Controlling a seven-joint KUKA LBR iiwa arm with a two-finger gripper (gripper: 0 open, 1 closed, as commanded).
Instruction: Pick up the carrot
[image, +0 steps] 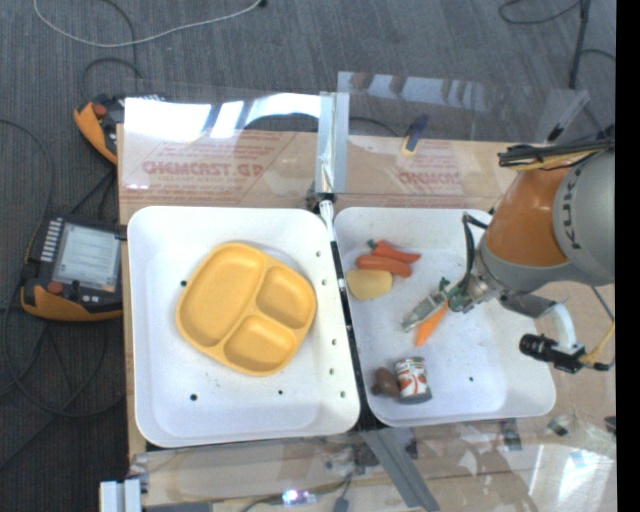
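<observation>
Gripping the carrot (430, 325), the gripper (428, 310) hangs clear of potato (369, 284) and can (411, 379)

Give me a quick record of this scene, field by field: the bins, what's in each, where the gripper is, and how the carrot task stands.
left bin: holds a yellow divided plate
right bin: holds two carrots, a potato, a can and a small dark item
carrots at the far side: lying together beside the potato
carrot near the gripper: at the fingertips, tilted
can: near edge, beside the small dark item
gripper: low over the right bin, at that carrot
task status: grasp unclear
</observation>
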